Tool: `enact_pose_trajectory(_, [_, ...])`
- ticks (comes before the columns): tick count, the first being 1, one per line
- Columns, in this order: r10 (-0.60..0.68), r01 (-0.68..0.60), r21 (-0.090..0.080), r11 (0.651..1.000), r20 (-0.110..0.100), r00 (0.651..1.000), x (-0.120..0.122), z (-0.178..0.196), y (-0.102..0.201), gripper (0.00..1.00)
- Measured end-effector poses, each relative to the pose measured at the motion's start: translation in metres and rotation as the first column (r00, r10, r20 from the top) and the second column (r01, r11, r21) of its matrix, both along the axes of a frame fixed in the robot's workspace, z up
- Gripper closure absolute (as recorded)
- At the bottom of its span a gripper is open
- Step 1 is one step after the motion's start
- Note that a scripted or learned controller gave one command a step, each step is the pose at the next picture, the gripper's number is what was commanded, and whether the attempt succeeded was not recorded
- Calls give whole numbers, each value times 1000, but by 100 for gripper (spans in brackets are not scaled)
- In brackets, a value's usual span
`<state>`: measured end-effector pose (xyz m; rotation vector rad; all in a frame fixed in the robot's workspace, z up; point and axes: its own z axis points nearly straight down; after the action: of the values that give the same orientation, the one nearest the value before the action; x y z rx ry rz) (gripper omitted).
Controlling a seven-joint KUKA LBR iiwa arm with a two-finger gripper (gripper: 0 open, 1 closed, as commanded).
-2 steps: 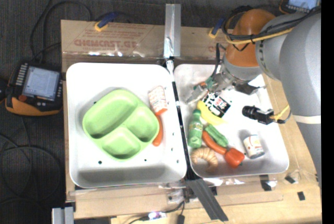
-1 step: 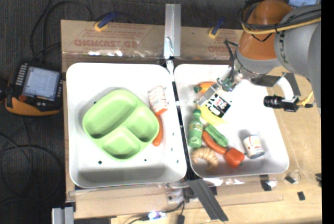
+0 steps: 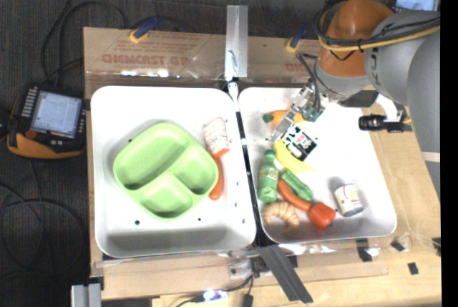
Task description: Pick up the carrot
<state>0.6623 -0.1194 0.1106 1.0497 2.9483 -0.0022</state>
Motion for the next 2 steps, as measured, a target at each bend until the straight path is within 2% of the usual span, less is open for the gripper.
enact_pose_trajectory(1, [-344, 344, 11, 939, 15, 939, 3, -7, 10, 0])
enact_pose_trajectory(2, [-344, 344, 13, 939, 41, 938, 8, 8, 8, 100])
